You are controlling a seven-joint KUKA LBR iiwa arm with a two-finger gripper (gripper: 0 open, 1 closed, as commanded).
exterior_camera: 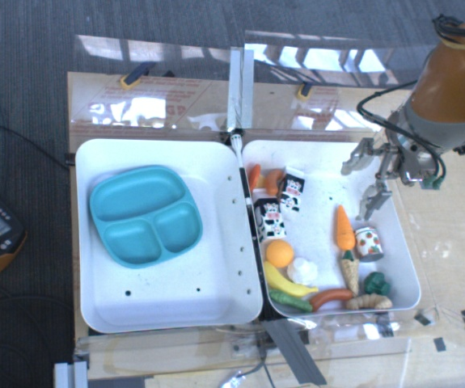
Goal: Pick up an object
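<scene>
My gripper (pixel 358 190) hangs over the upper right part of the right bin (pixel 325 153), open, with nothing between its fingers. Just below it lies an orange carrot (pixel 344 228), and beside that a small red and white can (pixel 368 243). Further left in the same bin are two cow-patterned cartons (pixel 272 219), an orange (pixel 279 253), a white ball (pixel 302 270), a banana (pixel 285 281) and a red sausage (pixel 329 297). A green broccoli piece (pixel 375 283) and a ginger root (pixel 369 301) sit in the near right corner.
The left bin (pixel 103 297) holds a blue divided plate (pixel 145 214). A raised divider (pixel 248 217) separates the two bins. The grey arm with its orange band (pixel 446 79) comes in from the upper right, with cables beside it.
</scene>
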